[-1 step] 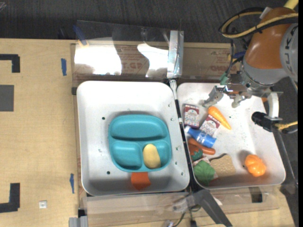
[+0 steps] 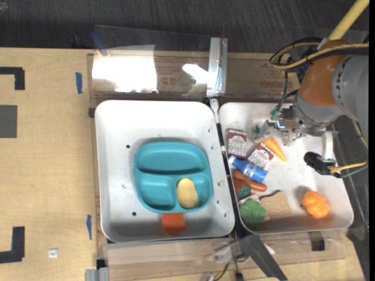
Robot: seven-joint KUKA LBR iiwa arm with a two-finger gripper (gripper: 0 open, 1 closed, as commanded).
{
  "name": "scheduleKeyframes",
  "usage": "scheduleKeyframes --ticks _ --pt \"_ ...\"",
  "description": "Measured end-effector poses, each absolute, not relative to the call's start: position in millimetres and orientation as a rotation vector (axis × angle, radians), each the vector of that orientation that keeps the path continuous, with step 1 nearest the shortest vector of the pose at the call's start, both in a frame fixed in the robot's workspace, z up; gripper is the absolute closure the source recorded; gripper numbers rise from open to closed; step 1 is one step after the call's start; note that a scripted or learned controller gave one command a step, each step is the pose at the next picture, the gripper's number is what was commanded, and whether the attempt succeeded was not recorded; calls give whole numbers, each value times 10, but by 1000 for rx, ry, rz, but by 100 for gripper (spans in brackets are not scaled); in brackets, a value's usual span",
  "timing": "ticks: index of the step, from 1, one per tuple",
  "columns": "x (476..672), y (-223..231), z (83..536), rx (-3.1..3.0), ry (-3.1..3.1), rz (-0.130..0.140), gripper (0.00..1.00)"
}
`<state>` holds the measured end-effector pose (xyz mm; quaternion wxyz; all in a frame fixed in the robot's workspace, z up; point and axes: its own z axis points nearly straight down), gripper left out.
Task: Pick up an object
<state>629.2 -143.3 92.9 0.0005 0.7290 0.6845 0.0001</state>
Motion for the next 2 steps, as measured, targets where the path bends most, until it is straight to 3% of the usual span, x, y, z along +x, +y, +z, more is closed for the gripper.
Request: scheduleKeyframes --ticks 1,2 --pt "6308 -1428 1048 2287 2148 6 100" --pt "6673 -669 2185 2365 2057 16 100"
